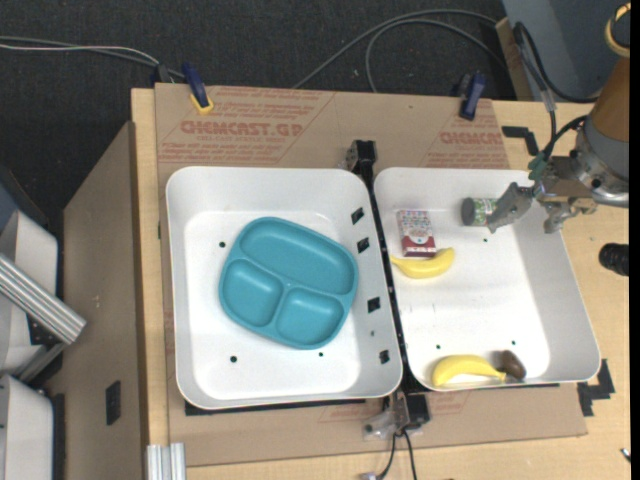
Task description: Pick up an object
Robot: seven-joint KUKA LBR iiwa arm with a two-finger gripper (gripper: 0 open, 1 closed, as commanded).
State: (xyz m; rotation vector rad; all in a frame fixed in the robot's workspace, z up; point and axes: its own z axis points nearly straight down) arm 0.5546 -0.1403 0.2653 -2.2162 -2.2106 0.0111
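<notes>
I have the surface (120, 268) in front of me, a brown board carrying two shallow white bins side by side. The left bin (190, 298) holds a blue divided plate (288, 281), lying flat near its middle. The right bin (560, 298) holds the smaller things, and that is where the arm (610, 138) comes in from the right, over the bin's far right corner.

The gripper (532, 206) sits low at the upper right of the right bin, fingers spread fairly wide, and I see nothing between them. Just to its left, close to one fingertip, lies a small green and grey object (478, 210); I cannot make out what it is, nor whether the finger touches it. That is my likeliest target: it lies to the gripper's left, nearly level with it, its long axis running roughly left to right.

Farther left, near the divider, is a small red and white carton (416, 231), and touching its near edge a banana (424, 263) lying crosswise. A second banana (468, 371) rests against the bin's near wall, with a small dark object (512, 364) at its right end. Both are well apart from the gripper.

Around the surface, dark carpet, grey cables and two blue clamps (197, 86) on the far edge.
</notes>
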